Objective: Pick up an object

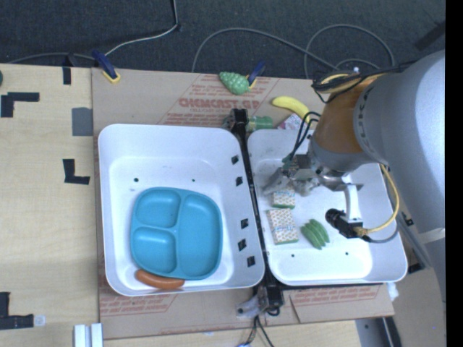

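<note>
Patterned cloth piece (283,197), lying flat in the right bin (340,266), just under the gripper (293,176). Second cloth piece (284,226) right below it, green pea pod (315,233) beside that. Can't tell if the gripper is spread or pressed together. Best to go straight down on 1 piece, pinch at its edge, lift slowly, keep off the bin wall

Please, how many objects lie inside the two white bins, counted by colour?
Blue: 1, tray
Orange: 1, sausage
Green: 1, pod
White patterned: 2, upper pack, lower pack
Total: 5
</note>
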